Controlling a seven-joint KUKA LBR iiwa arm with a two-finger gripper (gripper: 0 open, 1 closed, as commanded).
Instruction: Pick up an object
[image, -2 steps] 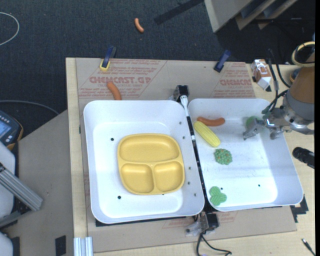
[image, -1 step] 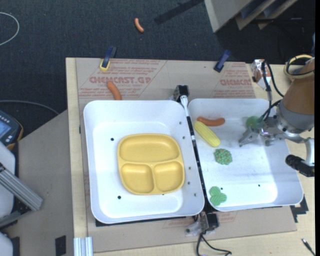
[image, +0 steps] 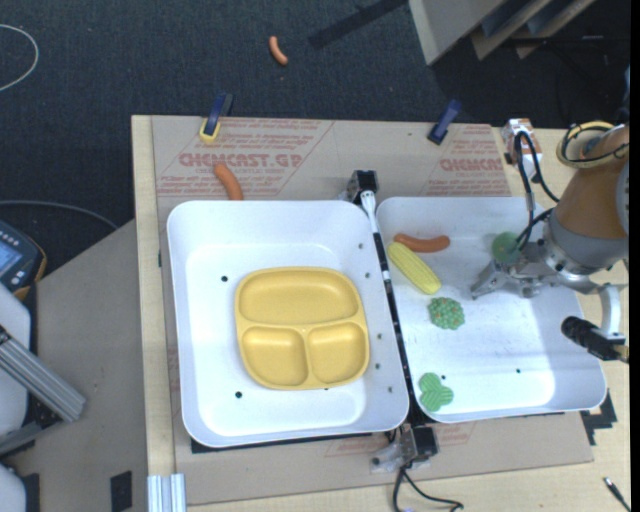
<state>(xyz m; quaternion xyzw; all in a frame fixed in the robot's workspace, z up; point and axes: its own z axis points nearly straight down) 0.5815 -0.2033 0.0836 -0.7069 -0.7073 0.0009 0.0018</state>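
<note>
we saw the claw (image: 508, 272) low over the right bin (image: 520, 385), its fingers spread apart with nothing between them. just behind it lay a green piece (image: 505, 243). the corn (image: 413, 267) and sausage (image: 422, 242) lay near the bin's left wall, with broccoli (image: 446, 313) nearby. the left bin (image: 200, 300) held a yellow tray (image: 300, 326).

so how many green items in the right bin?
3: one green piece mid-bin below the corn, one at the near-left corner, one at the far side beside the gripper. More may sit under the arm.
</note>
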